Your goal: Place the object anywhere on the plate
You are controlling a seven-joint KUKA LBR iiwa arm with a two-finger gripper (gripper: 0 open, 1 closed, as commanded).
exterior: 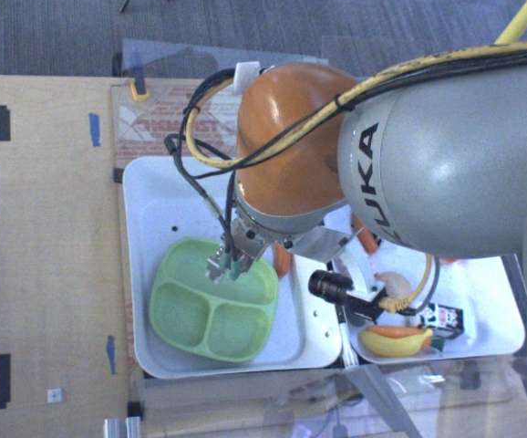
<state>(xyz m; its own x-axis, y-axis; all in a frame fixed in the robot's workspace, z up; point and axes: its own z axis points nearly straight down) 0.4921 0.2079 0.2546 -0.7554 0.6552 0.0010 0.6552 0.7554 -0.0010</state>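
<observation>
The gripper (229,267) hangs over the far edge of the green plate (191,318) in the left bin (145,208), pinching what looks like a small dark green object (237,265). It seems light and stiff; a narrow mid-body pinch suits it.

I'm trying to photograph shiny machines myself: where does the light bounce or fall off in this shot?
In the camera view, a bright glare streaks the grey arm casing; the orange band has a softer sheen; the arm shades the right bin; the green plate is evenly lit; the tool looks small and slightly soft.
</observation>
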